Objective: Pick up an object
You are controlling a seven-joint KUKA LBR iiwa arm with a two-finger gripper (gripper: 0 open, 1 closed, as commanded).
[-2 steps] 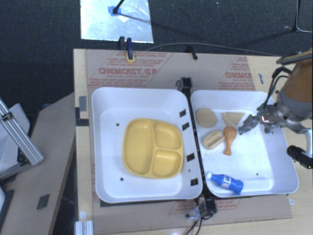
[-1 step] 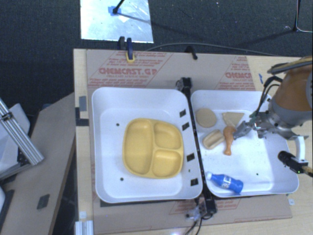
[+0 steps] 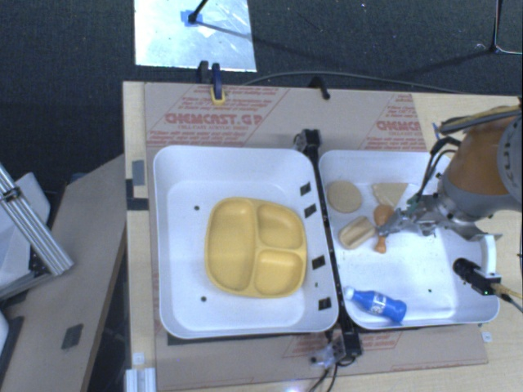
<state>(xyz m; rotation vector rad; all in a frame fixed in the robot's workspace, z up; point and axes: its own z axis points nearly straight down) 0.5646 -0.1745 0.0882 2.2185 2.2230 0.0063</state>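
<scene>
**Gripper low among the wooden pieces in the right bin**

We see two shallow white plastic bins side by side on a cardboard-covered bench. The left bin (image 3: 176, 243) holds a yellow plastic tray with three compartments (image 3: 255, 247), lying flat near its middle. The right bin (image 3: 425, 296) holds the smaller things. At its far left lies a round tan wooden disc (image 3: 344, 195); just right of that, a pale wedge-shaped wooden piece (image 3: 391, 192). Nearer us and between them sits a light tan rounded block (image 3: 356, 233), and just beside it an orange-brown wooden peg with a rounded head (image 3: 382, 224), standing roughly near-to-far. A blue and white plastic bottle (image 3: 377, 304) lies on its side against the near left wall of this bin, well apart from the rest.

The gripper (image 3: 398, 221) sits right beside the peg, its tips at or touching it; the block and wedge crowd close on either side. We cannot tell whether it is parted or closed, nor whether anything is caught in it, since the metal parts blur together there.

The grey arm with its orange band (image 3: 482, 166) comes in from the right, over the far right part of the right bin, its wrist angled down and leftward towards the peg. A black fitting (image 3: 474, 274) hangs beneath it, over the near right corner.
</scene>
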